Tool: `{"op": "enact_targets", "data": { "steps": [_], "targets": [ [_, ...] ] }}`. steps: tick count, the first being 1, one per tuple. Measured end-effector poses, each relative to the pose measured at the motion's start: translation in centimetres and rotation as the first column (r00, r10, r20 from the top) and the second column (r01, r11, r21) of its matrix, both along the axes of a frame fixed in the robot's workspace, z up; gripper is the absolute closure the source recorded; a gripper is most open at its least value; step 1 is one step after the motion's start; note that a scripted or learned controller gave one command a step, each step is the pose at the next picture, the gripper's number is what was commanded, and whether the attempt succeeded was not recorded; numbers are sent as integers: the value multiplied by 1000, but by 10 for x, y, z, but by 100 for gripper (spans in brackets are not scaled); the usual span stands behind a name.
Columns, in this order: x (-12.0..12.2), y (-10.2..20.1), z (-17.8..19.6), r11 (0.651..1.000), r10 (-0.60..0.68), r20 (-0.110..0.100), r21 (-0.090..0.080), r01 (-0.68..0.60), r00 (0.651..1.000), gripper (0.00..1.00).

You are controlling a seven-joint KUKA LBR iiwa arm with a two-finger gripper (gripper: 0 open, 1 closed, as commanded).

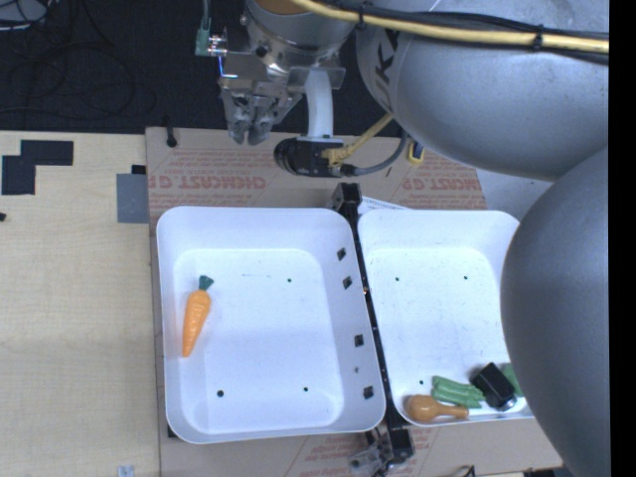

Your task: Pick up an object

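Landmark: the divider (pixel 358 306) where the two white bins meet. Far left of the divider, in the left bin (pixel 238 229), a carrot (pixel 195 318) lies flat near that bin's left wall, green top pointing away from the camera, tip toward it; nothing touches it. The rest of that bin floor is bare white. Up and left of the divider's far end, beyond the bins' rear rims, the hand (pixel 250 127) hangs over the counter (pixel 70 296) edge and dark background, clear of both bins and well apart from every object. Fingers point down and look close together, a narrow gap at most; nothing sits between them. Right of the divider, in the right bin (pixel 437 229), a small cluster sits in the near corner: an orange-tan pear-shaped piece (pixel 433 408), a green pod (pixel 457 392) just beside it, and a black block (pixel 494 385) touching or overlapping the green; part of this group is hidden by the grey arm (pixel 556 296). Progress, as a judgement: the pick is not begun in any visible sense. No object is lifted or gripped. Left to do: choose a target, travel over a bin, descend, close, lift. The carrot, lying alone with free space all round, looks the easier grasp; the corner cluster is crowded against the wall.
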State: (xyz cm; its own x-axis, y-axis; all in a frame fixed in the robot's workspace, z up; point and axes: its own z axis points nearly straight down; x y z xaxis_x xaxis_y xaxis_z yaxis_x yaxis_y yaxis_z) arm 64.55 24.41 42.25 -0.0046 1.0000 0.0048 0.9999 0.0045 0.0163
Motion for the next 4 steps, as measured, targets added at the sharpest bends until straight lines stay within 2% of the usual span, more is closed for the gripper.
{"op": "enact_targets", "data": {
  "steps": [1,2,3,4],
  "targets": [
    [-2,-52,-85,1000,-9,-27,-10,9,1000,100],
    [-30,-61,-132,1000,-7,-26,-8,7,1000,100],
    [0,-8,26,1000,1,-2,1,-1,1000,100],
    [-1,-77,122,1000,-10,-9,-5,9,1000,100]
  ]
}}
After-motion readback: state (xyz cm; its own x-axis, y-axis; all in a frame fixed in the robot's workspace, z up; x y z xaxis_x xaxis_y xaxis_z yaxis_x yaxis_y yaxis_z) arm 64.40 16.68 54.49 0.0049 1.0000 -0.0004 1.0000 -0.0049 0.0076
